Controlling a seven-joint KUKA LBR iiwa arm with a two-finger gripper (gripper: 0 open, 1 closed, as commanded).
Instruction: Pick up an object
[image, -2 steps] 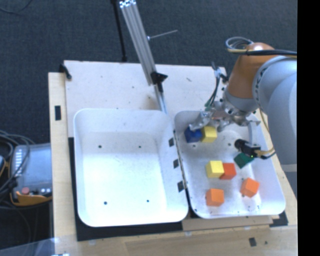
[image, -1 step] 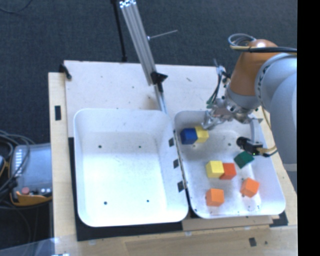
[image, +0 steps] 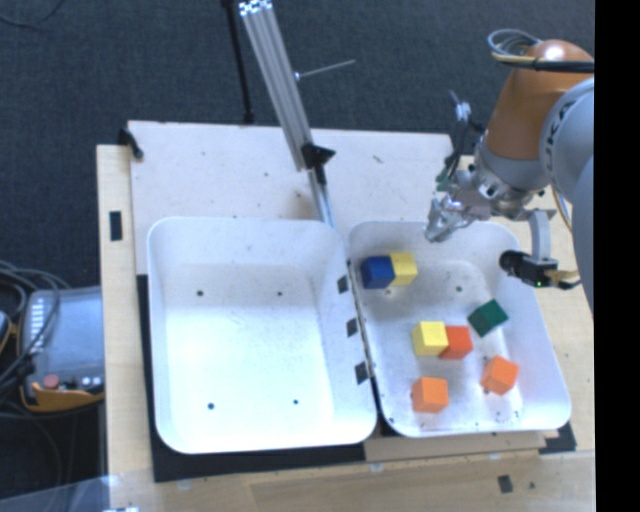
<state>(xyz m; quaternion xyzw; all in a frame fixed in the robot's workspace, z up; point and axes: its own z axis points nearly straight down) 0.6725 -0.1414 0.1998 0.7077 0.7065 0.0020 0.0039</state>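
I'm looking down at the gripper (image: 441, 228), which is hanging over the far rim of the right bin (image: 556, 385), and honestly I can't tell from this angle whether it's spread or closed. Nothing is showing in its grasp.

Nearest to the tip, just below and toward the left bin (image: 250, 335), a blue cube (image: 376, 271) is sitting pressed against a yellow cube (image: 403, 266). Further out from the tip, a second yellow cube (image: 430, 337) is touching a red-orange cube (image: 457, 342). A dark green cube (image: 488, 317) is sitting alone off to the side, and two orange cubes (image: 431, 393) and (image: 499, 375) are lying at the near end, apart from each other.

My guess is these are light, rigid little blocks, smooth-faced, so they're probably going to slip if pinched on a corner. I'm thinking flat opposite faces, square-on, is the way. The touching pairs are looking awkward since one face is blocked. The green one or either orange one is giving clear sides all round, so I'm leaning toward those even though the blue one's closer.
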